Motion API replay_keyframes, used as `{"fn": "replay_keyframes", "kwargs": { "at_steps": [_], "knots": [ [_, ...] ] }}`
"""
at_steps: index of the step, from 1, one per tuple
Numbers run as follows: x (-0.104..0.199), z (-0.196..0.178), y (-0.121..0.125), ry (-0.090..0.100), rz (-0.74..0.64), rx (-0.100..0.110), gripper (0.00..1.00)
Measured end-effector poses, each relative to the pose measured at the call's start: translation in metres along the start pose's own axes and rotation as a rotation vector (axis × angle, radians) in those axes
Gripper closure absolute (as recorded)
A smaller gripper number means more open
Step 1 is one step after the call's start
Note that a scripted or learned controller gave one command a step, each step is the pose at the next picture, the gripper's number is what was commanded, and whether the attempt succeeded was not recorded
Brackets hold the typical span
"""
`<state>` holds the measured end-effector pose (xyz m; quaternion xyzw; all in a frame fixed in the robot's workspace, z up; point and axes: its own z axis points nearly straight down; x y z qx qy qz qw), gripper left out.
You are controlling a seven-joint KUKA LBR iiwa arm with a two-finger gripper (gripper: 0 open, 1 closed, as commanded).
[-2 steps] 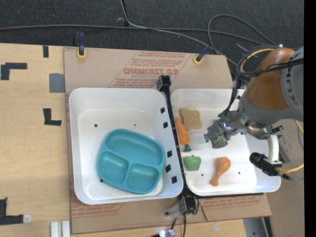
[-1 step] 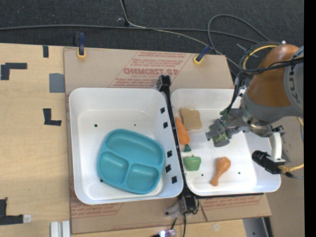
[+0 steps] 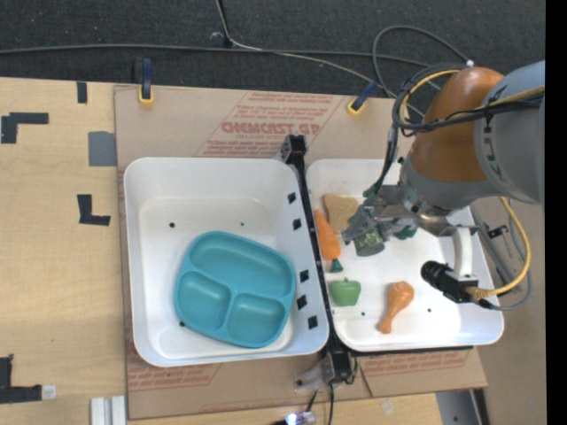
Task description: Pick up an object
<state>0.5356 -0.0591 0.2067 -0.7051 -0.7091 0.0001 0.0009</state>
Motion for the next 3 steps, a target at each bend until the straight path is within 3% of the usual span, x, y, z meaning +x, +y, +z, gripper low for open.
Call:
{"fn": "replay_keyframes", "kwargs": {
  "at_steps": [1, 3],
  "knots": [
    [0.047, -0.002, 0.011, 0.000, 0.000, 0.000, 1.00],
    [0.159, 0.000, 0.005, 0.000, -0.001, 0.001, 1.00]
  ]
}}
